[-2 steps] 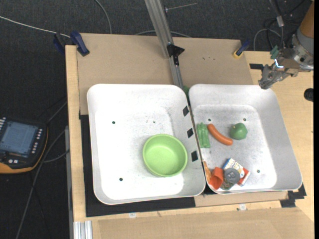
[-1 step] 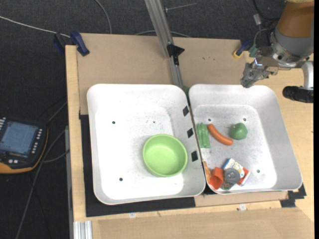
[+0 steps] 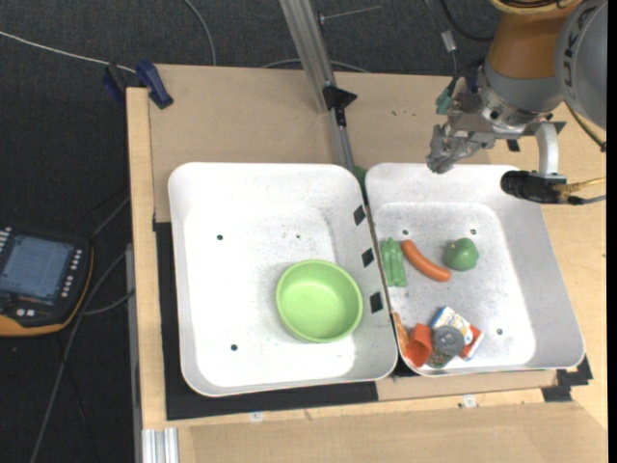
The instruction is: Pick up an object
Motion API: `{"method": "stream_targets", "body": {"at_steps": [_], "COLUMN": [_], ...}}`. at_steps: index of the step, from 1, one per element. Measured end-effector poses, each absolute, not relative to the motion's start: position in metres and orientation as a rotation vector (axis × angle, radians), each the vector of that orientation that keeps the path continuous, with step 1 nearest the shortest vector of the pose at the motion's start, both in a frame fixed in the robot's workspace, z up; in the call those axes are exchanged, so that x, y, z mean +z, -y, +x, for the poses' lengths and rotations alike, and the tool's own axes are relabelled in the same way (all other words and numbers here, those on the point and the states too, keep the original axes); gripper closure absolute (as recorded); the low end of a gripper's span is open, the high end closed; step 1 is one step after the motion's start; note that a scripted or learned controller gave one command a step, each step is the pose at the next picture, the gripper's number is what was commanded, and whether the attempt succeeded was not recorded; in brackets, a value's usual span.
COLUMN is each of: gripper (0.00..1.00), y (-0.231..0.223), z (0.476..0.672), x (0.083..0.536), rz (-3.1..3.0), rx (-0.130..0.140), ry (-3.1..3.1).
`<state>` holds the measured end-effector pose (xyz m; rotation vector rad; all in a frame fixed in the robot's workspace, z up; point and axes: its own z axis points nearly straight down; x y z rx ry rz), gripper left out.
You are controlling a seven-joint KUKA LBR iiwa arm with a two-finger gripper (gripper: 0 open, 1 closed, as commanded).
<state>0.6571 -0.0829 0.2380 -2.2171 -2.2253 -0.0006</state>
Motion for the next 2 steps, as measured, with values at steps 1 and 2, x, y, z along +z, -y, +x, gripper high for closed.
{"method": "stream_targets", "body": {"at_steps": [1, 2], "gripper": [1.00, 1.00], "y": [0.029, -0.022], "z": [0.655, 0.666], "x": [0.247, 0.237], "rz": [-2.216, -2.216], "rx": [-0.003, -0.001], "ry": [2.227, 2.226]}}
